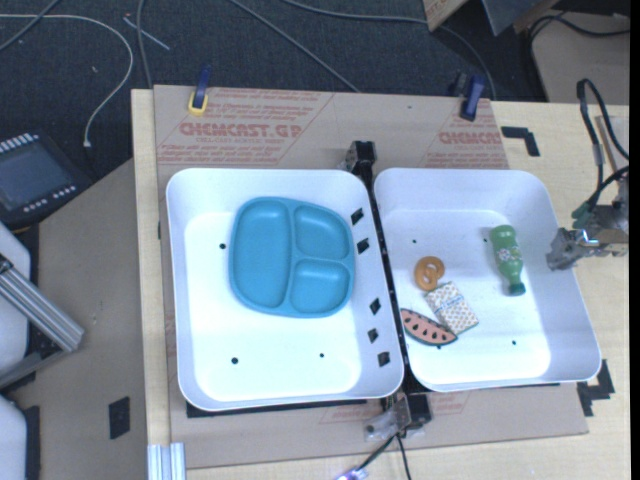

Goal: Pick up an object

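The right bin [530, 193] holds several small objects. A green toy bottle [507, 259] lies toward its right side. A small tan ring-shaped pretzel [430, 272] sits near the middle, with a checkered packet [455, 307] just below it and a watermelon slice [428, 328] at the lower left. My gripper [578, 242] is at the far right, over the bin's right rim, a short way right of the bottle and touching none of the objects.
The left bin [200, 298] carries a blue divided plate [292, 257]. A row of black clips [372, 268] runs along the seam between the bins. Cables [600, 138] hang at the right edge above the gripper. Blue clamps [472, 96] hold the cardboard at the back.
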`<act>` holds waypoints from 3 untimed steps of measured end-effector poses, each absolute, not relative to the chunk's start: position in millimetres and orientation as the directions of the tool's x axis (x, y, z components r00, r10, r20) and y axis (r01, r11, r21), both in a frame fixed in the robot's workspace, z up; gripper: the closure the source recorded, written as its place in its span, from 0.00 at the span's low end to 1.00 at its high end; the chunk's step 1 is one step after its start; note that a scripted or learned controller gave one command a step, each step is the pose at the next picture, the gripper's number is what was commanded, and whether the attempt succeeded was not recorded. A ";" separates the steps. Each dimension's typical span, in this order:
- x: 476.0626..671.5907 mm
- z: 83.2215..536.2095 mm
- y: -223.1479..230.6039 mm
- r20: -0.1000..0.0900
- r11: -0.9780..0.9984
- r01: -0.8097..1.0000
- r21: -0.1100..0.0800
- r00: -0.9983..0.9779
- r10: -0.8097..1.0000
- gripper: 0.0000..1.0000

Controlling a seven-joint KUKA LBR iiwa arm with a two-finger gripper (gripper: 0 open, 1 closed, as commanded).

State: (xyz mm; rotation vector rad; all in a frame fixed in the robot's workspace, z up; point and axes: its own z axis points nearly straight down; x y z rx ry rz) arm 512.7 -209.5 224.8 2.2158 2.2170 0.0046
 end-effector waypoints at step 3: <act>541.3 270.2 -111.7 0.001 0.005 1.000 0.002 -0.005 1.000 1.00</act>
